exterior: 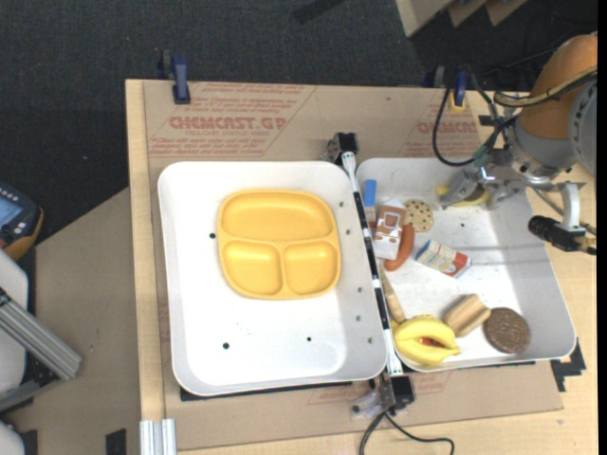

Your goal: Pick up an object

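Note:
My gripper (477, 184) is low over the far corner of the right bin (541, 254), with the grey arm and its orange band (567, 69) reaching in from the right. A small yellowish object (459, 195) lies right at the gripper's tip, touching or just under it. Nearer in the same bin are a speckled cookie (416, 216), a red sausage (405, 245), a small red-and-white box (387, 232), a little carton (444, 258), a bread roll (465, 313), a brown round patty (506, 330) and a yellow taco-like toy (427, 340).
The left bin (190, 282) holds a yellow divided plate (280, 243). A blue piece (369, 193) lies by the wall between the bins. Black cables (455, 131) hang near the arm. Blue clamps (178, 74) hold the cardboard base at the back.

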{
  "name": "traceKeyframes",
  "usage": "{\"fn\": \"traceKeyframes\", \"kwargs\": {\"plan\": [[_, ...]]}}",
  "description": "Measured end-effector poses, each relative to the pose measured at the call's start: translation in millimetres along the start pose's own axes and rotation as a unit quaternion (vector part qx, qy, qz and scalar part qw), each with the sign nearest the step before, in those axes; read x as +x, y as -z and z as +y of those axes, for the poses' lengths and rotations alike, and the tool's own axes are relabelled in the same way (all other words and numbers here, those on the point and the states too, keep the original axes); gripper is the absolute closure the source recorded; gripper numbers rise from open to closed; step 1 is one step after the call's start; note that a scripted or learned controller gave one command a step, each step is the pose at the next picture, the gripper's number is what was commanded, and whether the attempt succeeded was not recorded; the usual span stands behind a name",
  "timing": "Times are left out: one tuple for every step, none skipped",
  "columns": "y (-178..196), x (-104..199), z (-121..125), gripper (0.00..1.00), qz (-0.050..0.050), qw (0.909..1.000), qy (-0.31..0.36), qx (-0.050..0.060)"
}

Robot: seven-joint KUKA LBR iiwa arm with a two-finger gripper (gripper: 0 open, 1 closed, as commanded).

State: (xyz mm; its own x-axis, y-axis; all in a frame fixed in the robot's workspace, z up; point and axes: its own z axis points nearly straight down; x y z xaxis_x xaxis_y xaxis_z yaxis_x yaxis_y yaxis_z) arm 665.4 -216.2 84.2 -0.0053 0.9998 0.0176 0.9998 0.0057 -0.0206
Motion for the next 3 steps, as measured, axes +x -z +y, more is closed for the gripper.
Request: {"fn": "traceKeyframes", "kwargs": {"plan": [[4.7, -0.8, -0.5, 0.00, -0.001, 1.0000, -0.001, -0.002], [22.0, -4.0, 1.0, 0.00, -0.007, 0.9999, -0.001, -0.009], [8.7, -5.0, -122.1, 0.00, -0.005, 1.0000, -0.004, -0.006]]}}
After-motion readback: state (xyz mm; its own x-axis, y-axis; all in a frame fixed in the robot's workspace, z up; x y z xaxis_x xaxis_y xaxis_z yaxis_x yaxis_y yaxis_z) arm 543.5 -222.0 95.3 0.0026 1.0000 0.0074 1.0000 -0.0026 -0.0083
